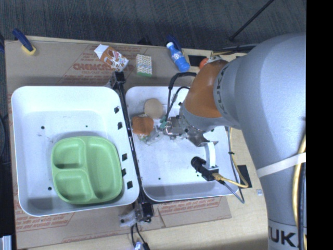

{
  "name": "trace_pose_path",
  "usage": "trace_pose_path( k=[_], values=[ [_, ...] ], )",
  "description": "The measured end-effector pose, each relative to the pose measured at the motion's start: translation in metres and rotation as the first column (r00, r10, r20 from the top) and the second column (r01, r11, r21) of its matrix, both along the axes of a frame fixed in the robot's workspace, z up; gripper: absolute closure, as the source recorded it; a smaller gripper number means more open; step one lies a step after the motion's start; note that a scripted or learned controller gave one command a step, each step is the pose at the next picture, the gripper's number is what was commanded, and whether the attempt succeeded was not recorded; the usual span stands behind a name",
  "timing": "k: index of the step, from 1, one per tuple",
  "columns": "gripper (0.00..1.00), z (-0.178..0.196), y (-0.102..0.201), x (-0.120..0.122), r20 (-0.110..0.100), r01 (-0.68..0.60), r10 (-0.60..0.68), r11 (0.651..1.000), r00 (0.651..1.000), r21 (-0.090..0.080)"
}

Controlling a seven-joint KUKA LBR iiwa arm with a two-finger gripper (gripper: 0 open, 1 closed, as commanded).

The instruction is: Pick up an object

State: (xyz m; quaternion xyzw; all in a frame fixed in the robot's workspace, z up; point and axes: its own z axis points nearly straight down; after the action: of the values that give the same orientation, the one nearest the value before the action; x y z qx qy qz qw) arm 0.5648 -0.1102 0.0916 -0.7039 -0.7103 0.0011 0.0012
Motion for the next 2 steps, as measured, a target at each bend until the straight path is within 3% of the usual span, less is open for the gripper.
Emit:
trace_pose_path(
  k=[1, 2],
  values=[
    [0.0, 0.0, -0.012, -0.071, -0.002, 0.002, -0.002, 1.0, 1.0, 0.001],
    [1.0, 0.01, -0.011, -0.07, -0.003, -0.005, 0.005, 1.0, 1.0, 0.001]
  ],
)
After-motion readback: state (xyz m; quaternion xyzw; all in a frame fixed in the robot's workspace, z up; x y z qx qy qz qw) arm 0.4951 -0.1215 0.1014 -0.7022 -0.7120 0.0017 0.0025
